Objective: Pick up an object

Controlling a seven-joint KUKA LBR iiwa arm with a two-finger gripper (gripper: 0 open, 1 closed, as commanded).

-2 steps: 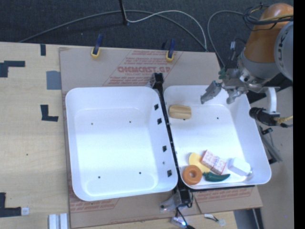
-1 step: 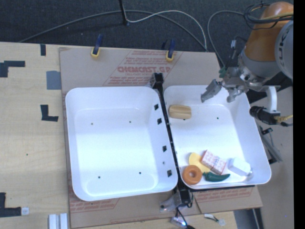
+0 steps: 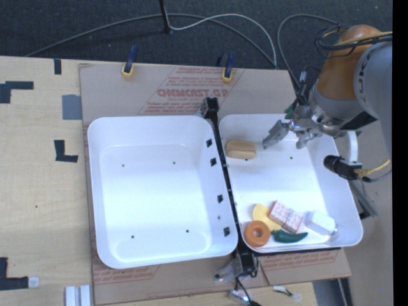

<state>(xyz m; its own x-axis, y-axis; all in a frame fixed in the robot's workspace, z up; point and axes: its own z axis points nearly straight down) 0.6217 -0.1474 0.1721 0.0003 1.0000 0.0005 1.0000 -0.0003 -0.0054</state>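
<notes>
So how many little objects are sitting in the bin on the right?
6, though some could hide beneath others. A tan bread roll lies near the divider; clustered at the near edge are an orange donut, yellow piece, red-and-white packet, green pepper and white block.

Pretty clearly a robotics lab setup: left of the claw (image 3: 288,135), two white bins (image 3: 153,132) sit on a cardboard sheet (image 3: 185,91) clamped to a plywood bench (image 3: 38,171), tape marks further left, loose cables (image 3: 210,21) on dark carpet beyond it.
</notes>
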